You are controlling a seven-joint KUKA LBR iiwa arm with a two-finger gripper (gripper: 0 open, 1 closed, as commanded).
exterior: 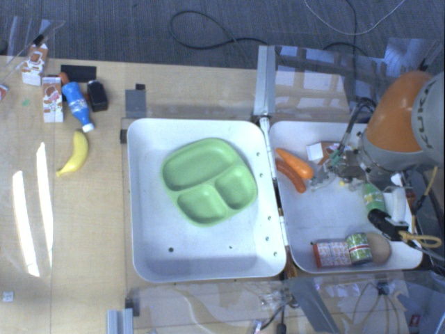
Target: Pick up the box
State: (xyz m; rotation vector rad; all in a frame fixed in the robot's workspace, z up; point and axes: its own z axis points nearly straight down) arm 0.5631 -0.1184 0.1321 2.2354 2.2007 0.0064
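Left bin [142,207]: we see plain white; a pale green divided tray [208,181] lies in it
Right bin [306,235]: we see white; an orange carrot [293,166]; a small white box [315,152]; a reddish patterned packet [332,253]; a green-and-white striped can [359,248]; a green bottle [374,202]
Arm [407,120]: we note grey with an orange band
Bench [62,214]: we see light wood; a yellow banana [75,154]; a blue bottle with white cap [76,106]; white-and-red cartons [51,99]; a black block [96,94]

Grey arm [432,110] with a bulbous orange band [396,120].
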